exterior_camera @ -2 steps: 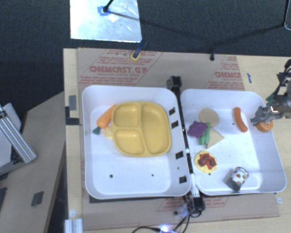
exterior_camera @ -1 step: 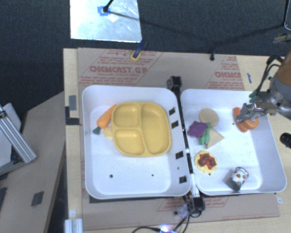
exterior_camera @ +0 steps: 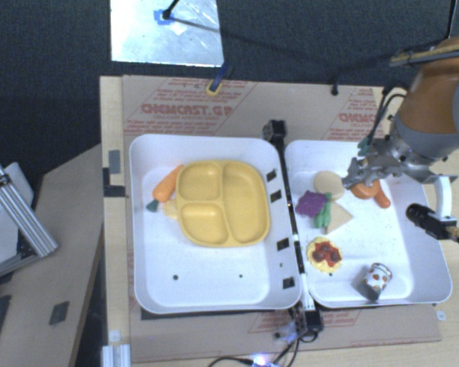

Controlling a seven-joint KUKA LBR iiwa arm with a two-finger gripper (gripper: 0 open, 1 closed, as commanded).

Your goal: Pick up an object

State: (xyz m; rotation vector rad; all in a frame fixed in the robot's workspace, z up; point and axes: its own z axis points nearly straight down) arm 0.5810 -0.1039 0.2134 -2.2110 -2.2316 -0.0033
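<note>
My gripper (exterior_camera: 359, 176) hangs low over the back of the right bin (exterior_camera: 424, 258), reaching in from the right. Just beneath and to its right lies an orange toy piece (exterior_camera: 373, 193), partly covered by the gripper. To the gripper's left sit a beige round piece (exterior_camera: 328, 181), a purple grape bunch (exterior_camera: 311, 202), a green piece (exterior_camera: 322, 218) and a cream wedge (exterior_camera: 340, 217). Nearer the front are a small pizza (exterior_camera: 325, 254) and a grey-and-brown object (exterior_camera: 374, 280).
The left bin (exterior_camera: 149, 266) holds a yellow divided plate (exterior_camera: 216, 202) with an orange carrot (exterior_camera: 167, 183) against its left edge. A black divider strip (exterior_camera: 285, 205) runs between the bins. A black fixture (exterior_camera: 428, 220) sticks in over the right bin's right side.
</note>
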